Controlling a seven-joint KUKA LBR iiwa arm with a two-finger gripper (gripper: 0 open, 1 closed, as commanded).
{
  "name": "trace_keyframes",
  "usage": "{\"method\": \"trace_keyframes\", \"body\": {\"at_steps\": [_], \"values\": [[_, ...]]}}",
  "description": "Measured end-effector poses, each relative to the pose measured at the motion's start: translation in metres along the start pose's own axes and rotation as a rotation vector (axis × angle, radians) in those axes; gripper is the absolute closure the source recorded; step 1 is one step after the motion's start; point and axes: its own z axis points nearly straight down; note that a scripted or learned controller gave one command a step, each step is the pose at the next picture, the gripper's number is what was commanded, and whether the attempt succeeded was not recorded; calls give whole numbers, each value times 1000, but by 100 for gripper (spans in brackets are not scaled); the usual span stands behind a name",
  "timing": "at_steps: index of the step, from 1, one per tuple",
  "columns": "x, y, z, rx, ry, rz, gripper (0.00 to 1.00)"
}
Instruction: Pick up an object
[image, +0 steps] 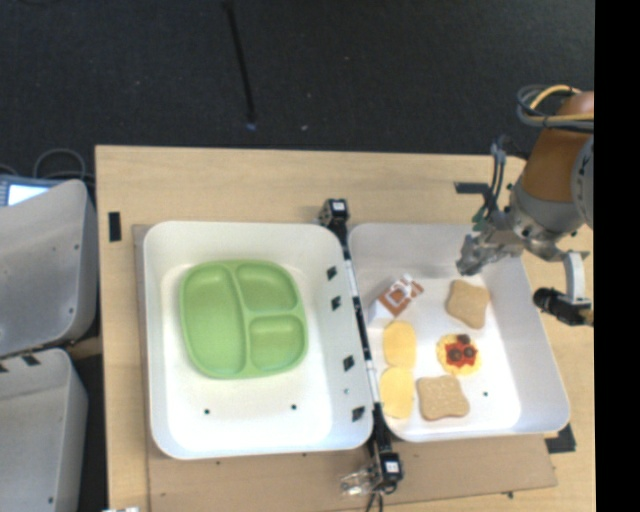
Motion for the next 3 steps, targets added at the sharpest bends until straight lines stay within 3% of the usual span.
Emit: {"method": "trace_keyframes", "body": {"at_steps": [1, 2, 3], "values": [[6, 0, -48, -1, 3, -7, 100], [4, 1, -67, 1, 4, -6, 100], [57, -1, -62, 4, 6, -10, 100]]}}
